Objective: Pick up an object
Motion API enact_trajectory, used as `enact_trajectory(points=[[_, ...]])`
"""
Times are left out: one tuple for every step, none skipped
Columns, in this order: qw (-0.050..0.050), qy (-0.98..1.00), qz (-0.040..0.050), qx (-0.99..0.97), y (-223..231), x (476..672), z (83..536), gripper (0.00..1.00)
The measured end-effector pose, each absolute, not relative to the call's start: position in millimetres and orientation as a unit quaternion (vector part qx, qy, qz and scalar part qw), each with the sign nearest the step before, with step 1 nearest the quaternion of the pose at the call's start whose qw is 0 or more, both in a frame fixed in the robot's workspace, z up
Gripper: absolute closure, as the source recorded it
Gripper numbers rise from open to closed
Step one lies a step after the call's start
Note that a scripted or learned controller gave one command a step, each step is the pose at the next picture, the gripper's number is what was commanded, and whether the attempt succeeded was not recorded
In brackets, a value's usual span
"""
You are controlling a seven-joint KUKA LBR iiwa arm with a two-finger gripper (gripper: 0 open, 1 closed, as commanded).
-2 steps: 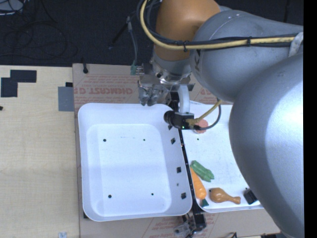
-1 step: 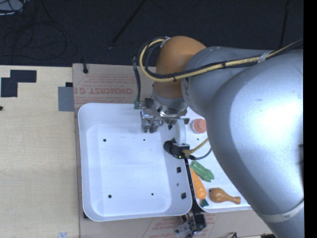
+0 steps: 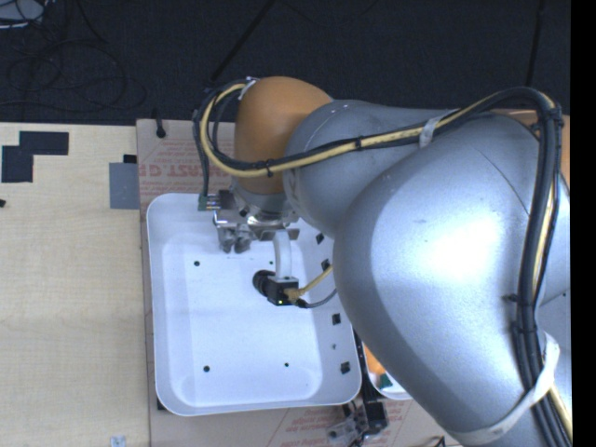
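The left bin [image 3: 186, 343] lies under the gripper [image 3: 240, 238]; my likely target is further right.
I cannot tell whether the gripper is wide or narrow. An orange piece [image 3: 374, 359] peeks from beside the arm [image 3: 447, 250], mostly hidden; I judge it small and light, but can't choose a hold yet.

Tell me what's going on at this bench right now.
The grey robot arm reaches in from the right, with its gripper low over the far end of the left white bin. Whether the gripper has hold of anything cannot be told from this view.
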State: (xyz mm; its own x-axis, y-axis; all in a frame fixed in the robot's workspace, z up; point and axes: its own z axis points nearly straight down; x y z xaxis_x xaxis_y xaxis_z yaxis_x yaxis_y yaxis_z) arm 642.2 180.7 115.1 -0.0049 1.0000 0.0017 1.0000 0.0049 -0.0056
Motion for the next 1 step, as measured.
enact_trajectory(points=[[-0.001,-0.71,-0.0046,-0.704,248.3,644.8,215.9,1.0]])
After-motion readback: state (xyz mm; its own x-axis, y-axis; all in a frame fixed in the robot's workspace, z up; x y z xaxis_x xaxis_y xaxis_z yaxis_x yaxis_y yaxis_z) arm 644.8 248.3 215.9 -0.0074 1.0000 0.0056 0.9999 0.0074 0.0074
